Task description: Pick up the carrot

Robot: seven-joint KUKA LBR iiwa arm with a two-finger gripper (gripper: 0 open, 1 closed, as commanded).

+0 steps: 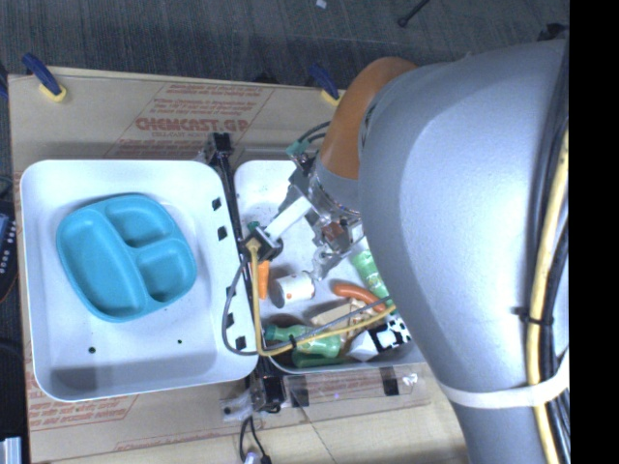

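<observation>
A slim orange carrot [263, 278] lies against the left wall of the right bin [256, 187], pointing toward the front. My gripper [327, 249] hangs low over the middle of that bin, a short way right of the carrot and just above a white cylinder [291, 287]. The carrot is not in the gripper. The grey arm covers the bin's right half.
A curved orange piece [354, 291], a wooden block [332, 310], green items [368, 269] [311, 342] and a black-and-white checkered piece [391, 333] crowd the right bin's front. The left bin [39, 288] holds a blue divided plate [126, 255].
</observation>
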